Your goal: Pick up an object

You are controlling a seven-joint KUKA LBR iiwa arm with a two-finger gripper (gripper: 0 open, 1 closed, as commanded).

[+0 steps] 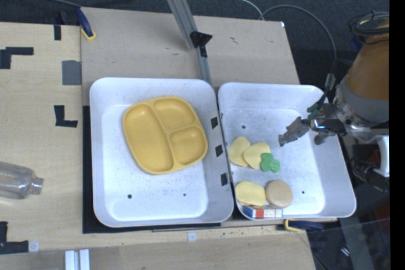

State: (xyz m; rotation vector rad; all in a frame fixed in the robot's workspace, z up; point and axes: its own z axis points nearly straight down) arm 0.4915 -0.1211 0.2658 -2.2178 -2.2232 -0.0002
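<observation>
The gripper (296,131) hung empty, fingers slightly parted, just right of the green toy (270,164), which sat against pale yellow pieces (249,153), so a descent risked closing on several or none.

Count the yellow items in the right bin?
3. Two pale yellow pieces overlap mid-bin beside the green piece; one yellow piece sits at the near edge next to a tan round piece. More could be hidden beneath.
</observation>
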